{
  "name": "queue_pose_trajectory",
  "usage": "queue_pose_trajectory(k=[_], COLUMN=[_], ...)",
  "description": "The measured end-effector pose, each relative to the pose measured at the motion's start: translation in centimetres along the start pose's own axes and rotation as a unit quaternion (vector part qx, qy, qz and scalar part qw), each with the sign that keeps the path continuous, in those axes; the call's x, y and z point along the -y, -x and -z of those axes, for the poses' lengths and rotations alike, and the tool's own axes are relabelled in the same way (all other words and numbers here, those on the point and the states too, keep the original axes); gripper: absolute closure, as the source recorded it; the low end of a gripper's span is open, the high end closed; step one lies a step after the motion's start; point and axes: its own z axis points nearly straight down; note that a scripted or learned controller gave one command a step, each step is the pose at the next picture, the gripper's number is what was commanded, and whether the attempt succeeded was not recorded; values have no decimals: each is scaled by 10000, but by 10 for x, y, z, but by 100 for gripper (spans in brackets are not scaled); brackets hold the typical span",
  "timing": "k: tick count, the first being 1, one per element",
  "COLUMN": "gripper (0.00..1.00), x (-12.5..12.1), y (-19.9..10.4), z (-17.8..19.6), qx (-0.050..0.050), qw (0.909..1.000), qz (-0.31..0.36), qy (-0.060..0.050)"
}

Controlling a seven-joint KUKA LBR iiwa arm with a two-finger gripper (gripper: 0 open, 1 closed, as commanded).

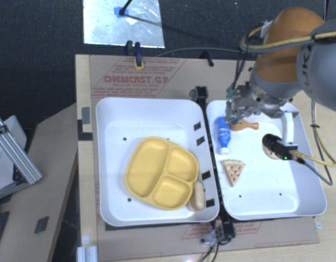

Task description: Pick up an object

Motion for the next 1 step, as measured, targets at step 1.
queue_pose_trajectory(k=[1], gripper=[100], x=[10], y=[-46], z=[0], qx=[-4], qw=[10000], qz=[9], qy=[-3])
